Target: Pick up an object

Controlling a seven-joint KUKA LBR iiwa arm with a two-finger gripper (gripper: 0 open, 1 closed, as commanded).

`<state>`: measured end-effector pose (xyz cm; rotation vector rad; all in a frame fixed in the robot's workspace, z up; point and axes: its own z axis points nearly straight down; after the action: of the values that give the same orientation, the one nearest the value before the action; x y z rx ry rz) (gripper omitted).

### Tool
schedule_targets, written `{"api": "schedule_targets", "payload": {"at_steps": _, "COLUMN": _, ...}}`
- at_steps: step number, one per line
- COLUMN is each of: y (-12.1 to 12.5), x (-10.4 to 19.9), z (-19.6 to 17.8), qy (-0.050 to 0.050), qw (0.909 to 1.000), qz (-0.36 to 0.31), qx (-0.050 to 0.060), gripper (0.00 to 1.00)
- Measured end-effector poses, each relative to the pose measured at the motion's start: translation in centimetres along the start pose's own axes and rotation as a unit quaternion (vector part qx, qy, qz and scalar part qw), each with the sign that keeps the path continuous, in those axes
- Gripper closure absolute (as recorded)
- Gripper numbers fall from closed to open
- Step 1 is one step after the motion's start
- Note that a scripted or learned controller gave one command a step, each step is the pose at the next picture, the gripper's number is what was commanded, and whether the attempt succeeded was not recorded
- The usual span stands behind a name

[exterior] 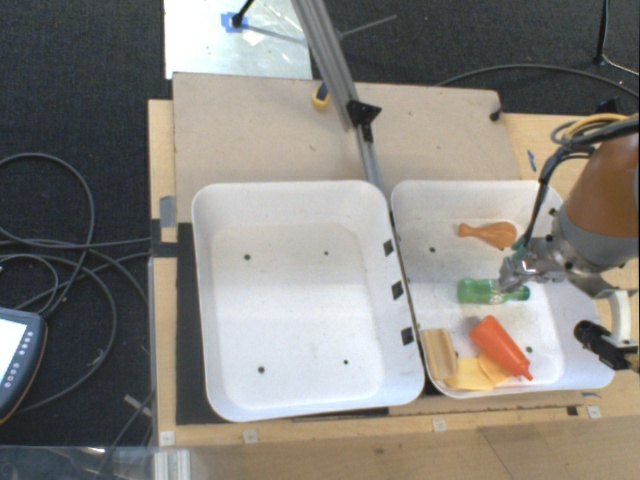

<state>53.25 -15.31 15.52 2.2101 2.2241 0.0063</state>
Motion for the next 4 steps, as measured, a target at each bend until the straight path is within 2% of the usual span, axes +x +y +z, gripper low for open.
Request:
{"api": "schedule_targets", "payload": {"at_steps": 1, "y": 0.1, "x": -0.2, "z": -6.5, "qy": -0.001, "qw": 1.0, "qz": 0.0, "qx": -0.001, "gripper": 1.0}}
{"api": "schedule_targets", "payload": {"at_steps": 2, "y": 0.3, "x": -0.3, "z": -10.7, "qy": 0.0, "qw": 1.0, "qz": 0.0, "qx": 0.0, "gripper": 1.0}}
{"api": "schedule_targets", "payload": {"at_steps": 4, "y": 2.7, "x": 10.6, "z": -7.9, "qy": 0.002, "qw": 1.0, "qz": -0.002, "qx": 0.003, "gripper": 1.0}}
